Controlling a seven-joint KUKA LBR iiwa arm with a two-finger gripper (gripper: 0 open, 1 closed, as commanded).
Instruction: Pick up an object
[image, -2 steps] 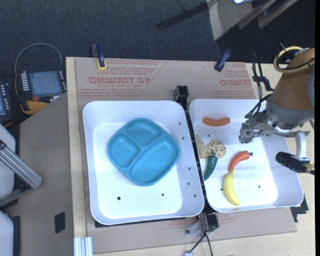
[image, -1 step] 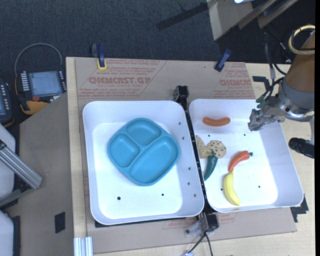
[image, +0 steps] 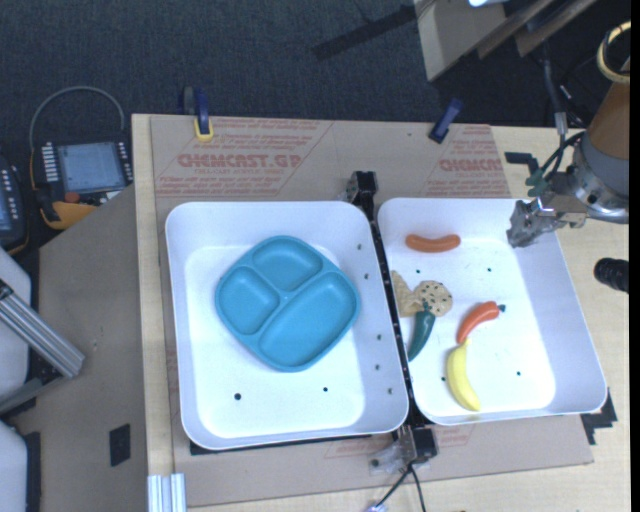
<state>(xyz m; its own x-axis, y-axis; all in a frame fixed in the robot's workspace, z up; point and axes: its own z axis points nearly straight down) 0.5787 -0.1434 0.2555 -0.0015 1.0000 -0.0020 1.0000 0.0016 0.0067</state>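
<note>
The arm reaches in from the right, gripper (image: 527, 226) (finger state unclear) over the right bin's (image: 560, 300) far rim.

The divided plate (image: 288, 314) lies in the left bin (image: 200, 400) — sausage (image: 432, 241), cookie (image: 432, 295), peppers (image: 477, 319) and banana (image: 461, 377) in the right bin (image: 570, 330).

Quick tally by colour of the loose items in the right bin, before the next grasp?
Orange/red: 2, sausage and chilli
Yellow: 1, banana
Green: 1, pepper
Tan: 1, speckled cookie piece
Total: 5
</note>
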